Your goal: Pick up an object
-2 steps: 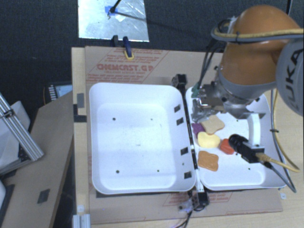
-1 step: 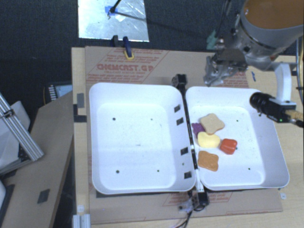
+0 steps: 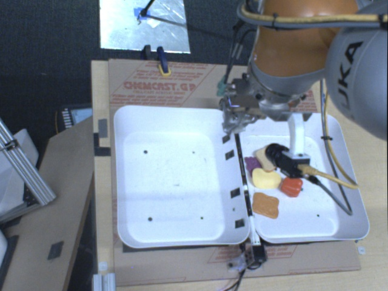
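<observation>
Several small things lie together in the left half of the right bin [image 3: 339, 214]: a pale yellow piece [image 3: 265, 178], an orange-brown piece [image 3: 265, 205], a red-orange piece [image 3: 291, 187], a purple piece [image 3: 250, 163] and a beige piece [image 3: 263, 156] partly hidden by the robot's bracket. My gripper [image 3: 233, 121] hangs over the far end of the ridge between the two bins, up and to the left of the pile and apart from it. I see nothing held in it.
The left bin [image 3: 130, 180] lies beside the right one, with black clips [image 3: 235, 193] along their shared rim. Both rest on a cardboard sheet [image 3: 160, 85]. A foil square [image 3: 144, 17] lies behind, and an aluminium rail [image 3: 24, 168] stands at the left.
</observation>
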### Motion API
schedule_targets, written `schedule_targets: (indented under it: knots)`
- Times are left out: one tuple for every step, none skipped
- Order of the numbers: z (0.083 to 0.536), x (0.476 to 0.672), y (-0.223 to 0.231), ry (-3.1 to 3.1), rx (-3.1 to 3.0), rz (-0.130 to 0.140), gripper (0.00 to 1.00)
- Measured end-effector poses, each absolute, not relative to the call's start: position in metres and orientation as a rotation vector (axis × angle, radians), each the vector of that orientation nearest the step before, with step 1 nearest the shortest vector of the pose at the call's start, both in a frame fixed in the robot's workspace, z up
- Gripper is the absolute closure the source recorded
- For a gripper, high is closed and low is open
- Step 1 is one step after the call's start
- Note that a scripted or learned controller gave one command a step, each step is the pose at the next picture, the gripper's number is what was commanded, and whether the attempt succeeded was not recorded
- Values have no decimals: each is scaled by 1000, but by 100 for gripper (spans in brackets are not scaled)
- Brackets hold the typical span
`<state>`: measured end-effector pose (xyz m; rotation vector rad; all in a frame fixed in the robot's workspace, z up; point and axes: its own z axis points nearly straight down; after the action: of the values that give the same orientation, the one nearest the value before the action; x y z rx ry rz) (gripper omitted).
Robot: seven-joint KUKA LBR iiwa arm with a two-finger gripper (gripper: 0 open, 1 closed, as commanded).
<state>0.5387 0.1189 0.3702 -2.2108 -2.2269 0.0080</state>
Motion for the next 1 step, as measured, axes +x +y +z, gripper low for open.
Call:
schedule_targets:
  knots:
    - [416,486,71,-2221,-2226,-7,100]
